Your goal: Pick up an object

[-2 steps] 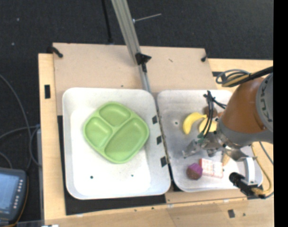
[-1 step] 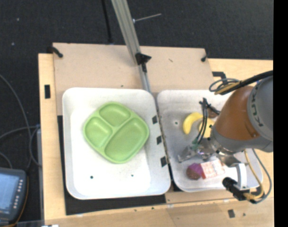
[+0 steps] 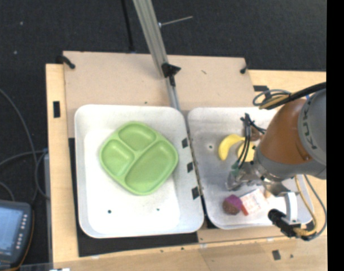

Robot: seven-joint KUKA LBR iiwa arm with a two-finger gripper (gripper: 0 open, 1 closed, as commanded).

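Seen from the overhead camera, two shallow white bins sit side by side on a tan bench, their inner rims almost meeting along a narrow seam. The left bin (image 3: pixel 93 208) holds a green three-compartment plate (image 3: pixel 139 157) lying flat near its centre, with bare white floor open along its lower and left sides. The right bin (image 3: pixel 208 129) is the crowded one: a yellow banana (image 3: pixel 229 147) lies toward the middle, a dark purple rounded object (image 3: pixel 232 205) rests near the front rim, and a small white-and-red packet (image 3: pixel 251 202) sits just beside it on the right. The grey arm with its orange band (image 3: pixel 285 134) reaches in from the right and covers much of that bin's right half (its upper left corner stays open floor). The gripper (image 3: pixel 238 179) hangs low between the banana and the purple object; whether its fingers are spread or closed cannot be told, nor whether they touch anything
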